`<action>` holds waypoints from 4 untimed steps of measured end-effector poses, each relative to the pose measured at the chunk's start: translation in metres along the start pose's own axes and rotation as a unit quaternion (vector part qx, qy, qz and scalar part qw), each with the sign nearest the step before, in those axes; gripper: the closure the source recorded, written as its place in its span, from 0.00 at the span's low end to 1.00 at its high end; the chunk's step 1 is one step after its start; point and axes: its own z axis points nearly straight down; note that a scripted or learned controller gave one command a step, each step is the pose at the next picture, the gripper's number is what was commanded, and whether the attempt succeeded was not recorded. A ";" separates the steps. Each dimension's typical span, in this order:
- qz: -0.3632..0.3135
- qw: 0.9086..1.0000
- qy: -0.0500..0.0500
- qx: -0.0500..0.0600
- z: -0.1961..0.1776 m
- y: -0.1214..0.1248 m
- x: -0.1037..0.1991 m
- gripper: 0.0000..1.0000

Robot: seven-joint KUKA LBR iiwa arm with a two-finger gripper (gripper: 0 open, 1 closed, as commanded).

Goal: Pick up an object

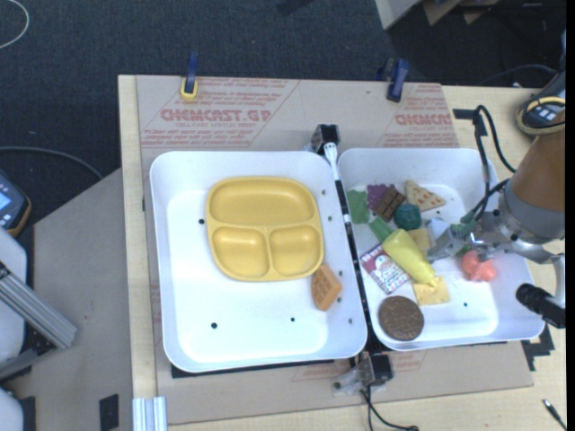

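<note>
Dark carpet surrounds a tabletop (269,106) covered with printed cardboard, on which two shallow white bins sit side by side. Left bin (180,268) carries a yellow divided plate (265,227) and a small waffle-like piece (326,287) just beside the plate's lower right corner. Right bin (476,321) carries a crowd of toy foods, and the arm reaches in from the right with the hand (460,238) low among them, near the bin's middle.

Whether the hand is released or clenched I cannot tell; its tip is small and blurred against the clutter, and nothing plainly shows between its tips.

Nearest to it is a small red-orange object (479,267), lying just beside and below the hand on the bare bin floor. It looks light, rounded and probably smooth plastic, so it may roll or slip; taking it across its middle seems safest.

To the left lie a yellow bottle-shaped piece (411,254), a pink printed packet (384,270), a brown round cookie (400,317), a teal lump (408,215), a green piece (358,206), a purple cluster (384,194) and a pizza wedge (423,196). These crowd the left approach, while the bin wall lies well apart from the red-orange object.
</note>
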 end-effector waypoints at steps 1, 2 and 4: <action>0.000 1.000 0.000 0.000 0.046 0.000 0.001 0.00; 0.001 1.000 -0.002 -0.003 0.033 0.001 0.000 1.00; 0.000 1.000 -0.003 -0.006 -0.064 0.001 0.006 1.00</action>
